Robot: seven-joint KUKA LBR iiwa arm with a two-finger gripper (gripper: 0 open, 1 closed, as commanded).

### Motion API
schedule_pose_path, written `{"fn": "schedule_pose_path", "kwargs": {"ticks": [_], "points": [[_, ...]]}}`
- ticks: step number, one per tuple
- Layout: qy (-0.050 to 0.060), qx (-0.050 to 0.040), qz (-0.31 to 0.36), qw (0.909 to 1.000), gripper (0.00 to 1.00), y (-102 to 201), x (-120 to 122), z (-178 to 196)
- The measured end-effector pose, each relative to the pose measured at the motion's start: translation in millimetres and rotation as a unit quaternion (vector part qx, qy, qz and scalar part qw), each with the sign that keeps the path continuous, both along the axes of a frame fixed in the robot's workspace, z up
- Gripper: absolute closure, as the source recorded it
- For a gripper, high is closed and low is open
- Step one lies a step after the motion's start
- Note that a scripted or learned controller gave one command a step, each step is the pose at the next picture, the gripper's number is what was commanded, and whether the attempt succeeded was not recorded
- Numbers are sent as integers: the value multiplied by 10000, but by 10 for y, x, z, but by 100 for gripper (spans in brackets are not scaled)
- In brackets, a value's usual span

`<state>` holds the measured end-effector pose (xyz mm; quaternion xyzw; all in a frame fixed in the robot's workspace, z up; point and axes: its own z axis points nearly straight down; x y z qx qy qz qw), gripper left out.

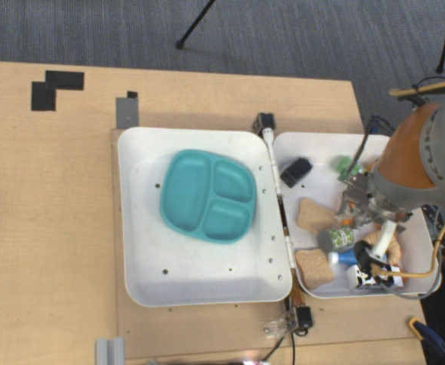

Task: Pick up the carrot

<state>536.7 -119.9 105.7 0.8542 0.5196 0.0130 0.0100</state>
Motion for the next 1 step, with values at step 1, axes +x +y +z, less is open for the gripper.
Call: {"fn": "schedule_pose_path", "kwargs": {"ticks": [1], "points": [[101, 52, 206, 9997, 100, 1059, 829, 840]]}}
